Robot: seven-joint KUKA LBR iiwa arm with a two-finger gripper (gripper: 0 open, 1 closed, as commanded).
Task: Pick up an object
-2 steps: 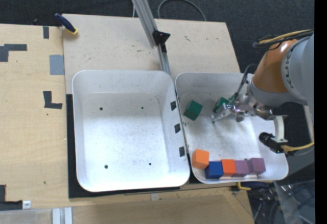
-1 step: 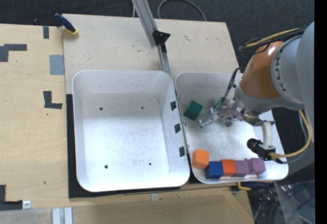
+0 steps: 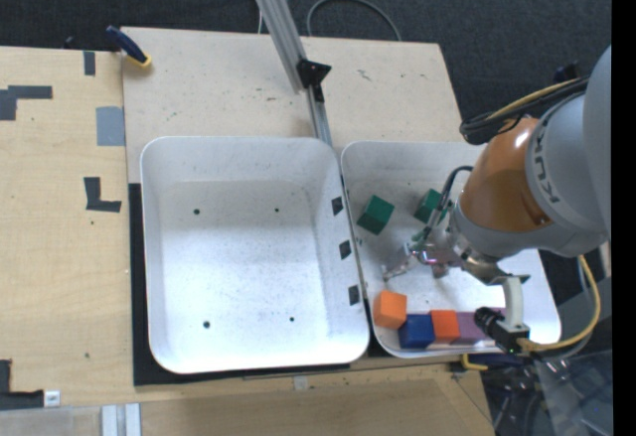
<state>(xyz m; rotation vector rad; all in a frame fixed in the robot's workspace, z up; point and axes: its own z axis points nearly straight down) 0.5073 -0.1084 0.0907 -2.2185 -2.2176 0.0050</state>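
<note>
The right bin [image 3: 397, 158] holds a green block [image 3: 376, 215] near its left side and a smaller green block [image 3: 429, 203] close to the arm. Along its front lie an orange block [image 3: 391, 308], a blue block [image 3: 417, 330], another orange block [image 3: 444, 325] and a purple piece [image 3: 469, 325]. My gripper [image 3: 421, 253] hangs low over the middle of the right bin, between the green blocks and the front row. Its metal tips sit near the bin floor with nothing visibly between them.
The left bin [image 3: 159, 225] stands beside the right one, its shared wall just left of the gripper. A slanted metal rail [image 3: 273, 2] runs down to the bins' back edge. A black cable [image 3: 348, 7] loops behind. A blue-yellow clamp [image 3: 129, 45] lies at the back left.
</note>
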